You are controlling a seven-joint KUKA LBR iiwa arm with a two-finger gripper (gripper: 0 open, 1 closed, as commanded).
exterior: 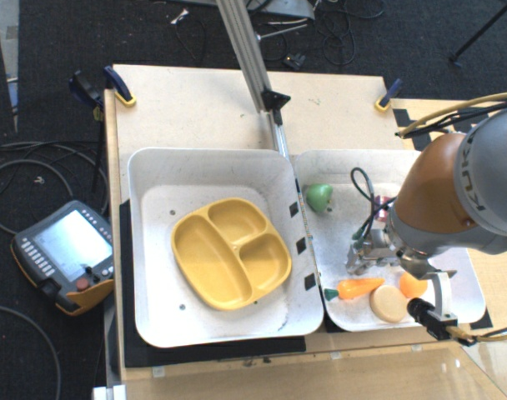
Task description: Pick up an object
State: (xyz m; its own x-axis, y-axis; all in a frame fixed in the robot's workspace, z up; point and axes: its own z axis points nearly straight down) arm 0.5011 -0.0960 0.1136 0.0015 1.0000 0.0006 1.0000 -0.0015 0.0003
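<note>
Carrot orange, tapered, lying below hand.

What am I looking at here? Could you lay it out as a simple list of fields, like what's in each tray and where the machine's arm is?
left bin: holds a yellow divided plate with three compartments
right bin: holds a green pear-like toy, an orange carrot-like toy, a round beige piece and a small orange piece
arm: grey with an orange band, reaching over the right bin
tool: low over the right bin, just above the carrot-like toy
tool contents: cannot tell
beside the bench: handheld control pad on the floor
</note>
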